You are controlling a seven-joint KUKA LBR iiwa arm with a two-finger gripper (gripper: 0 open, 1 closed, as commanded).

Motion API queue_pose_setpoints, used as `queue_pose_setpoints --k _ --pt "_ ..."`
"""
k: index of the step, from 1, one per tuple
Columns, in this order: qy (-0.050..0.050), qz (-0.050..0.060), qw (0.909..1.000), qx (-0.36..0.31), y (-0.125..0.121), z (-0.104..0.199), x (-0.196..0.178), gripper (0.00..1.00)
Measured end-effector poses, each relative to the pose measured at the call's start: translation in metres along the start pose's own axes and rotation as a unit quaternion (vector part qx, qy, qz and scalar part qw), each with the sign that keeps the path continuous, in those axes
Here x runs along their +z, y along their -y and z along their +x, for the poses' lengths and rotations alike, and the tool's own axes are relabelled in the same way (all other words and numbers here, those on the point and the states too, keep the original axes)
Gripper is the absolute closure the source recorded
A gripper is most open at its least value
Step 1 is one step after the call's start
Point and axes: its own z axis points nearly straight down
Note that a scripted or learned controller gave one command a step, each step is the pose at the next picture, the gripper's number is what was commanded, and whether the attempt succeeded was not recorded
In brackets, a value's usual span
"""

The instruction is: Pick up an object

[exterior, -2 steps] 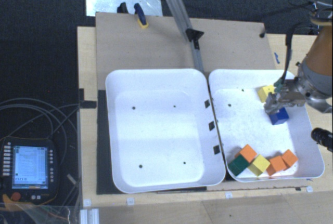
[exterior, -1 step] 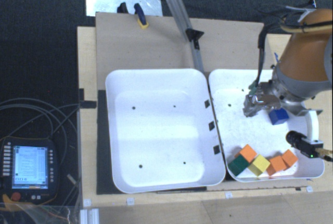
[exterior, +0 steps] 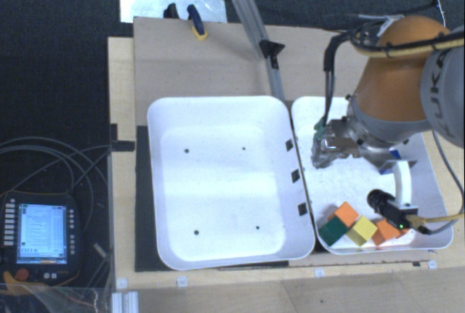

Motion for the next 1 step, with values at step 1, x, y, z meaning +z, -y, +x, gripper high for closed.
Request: queue_pose_setpoints --k 1 --pt "0.0 0.0 1.0 0.0 0.0027 0.0599 -0.0044 1.0"
